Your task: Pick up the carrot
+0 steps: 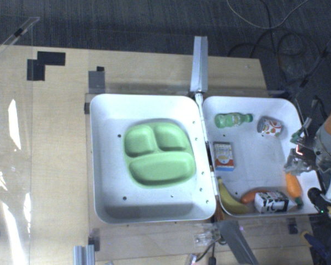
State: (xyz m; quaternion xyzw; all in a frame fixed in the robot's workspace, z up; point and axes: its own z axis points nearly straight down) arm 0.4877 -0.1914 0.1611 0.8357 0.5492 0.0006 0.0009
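Camera view: one carrot [293,185], probably touching gripper [298,162]; two bins.

Setting: robotics lab, test bench.
Bench: pale wooden top [44,164], two white bins [99,148] fixed side by side, aluminium rail [199,65] between them at upper centre.
Floor: dark carpet tile, loose black cables [276,21] at upper right.
Markers: black tape pieces [44,62] at upper left.
Shielding: clear acrylic panel [11,120] along the left edge.
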